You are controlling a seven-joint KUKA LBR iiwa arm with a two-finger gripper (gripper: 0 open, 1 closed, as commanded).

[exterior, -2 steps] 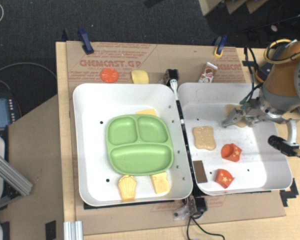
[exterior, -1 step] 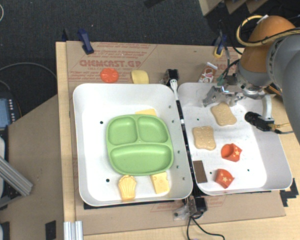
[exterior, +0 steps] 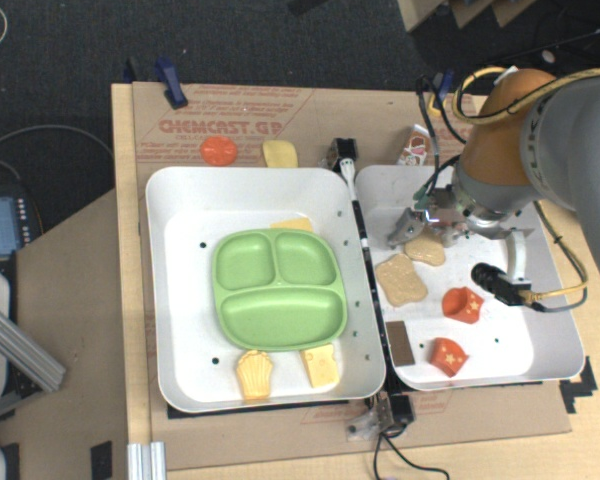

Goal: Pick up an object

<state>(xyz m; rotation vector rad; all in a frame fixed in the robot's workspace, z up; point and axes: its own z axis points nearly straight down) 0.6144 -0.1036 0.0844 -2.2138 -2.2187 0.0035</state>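
The green divided plate (exterior: 278, 288) is looking like smooth, slightly glossy plastic; both white bins (exterior: 170, 268) are showing a smooth plastic sheen, and the desk (exterior: 130, 168) is looking like matt brown cardboard with red print.

Overhead cam: my gripper (exterior: 412, 226) low in the right bin (exterior: 550, 353), near its back-left corner.
Tan toast-shaped pc (exterior: 400, 280) just in front of it; 2 red pcs (exterior: 463, 305) (exterior: 448, 354) further fwd. Left bin (exterior: 170, 298) holds green divided plate (exterior: 278, 290), yellow pcs (exterior: 255, 373) at its front edge.
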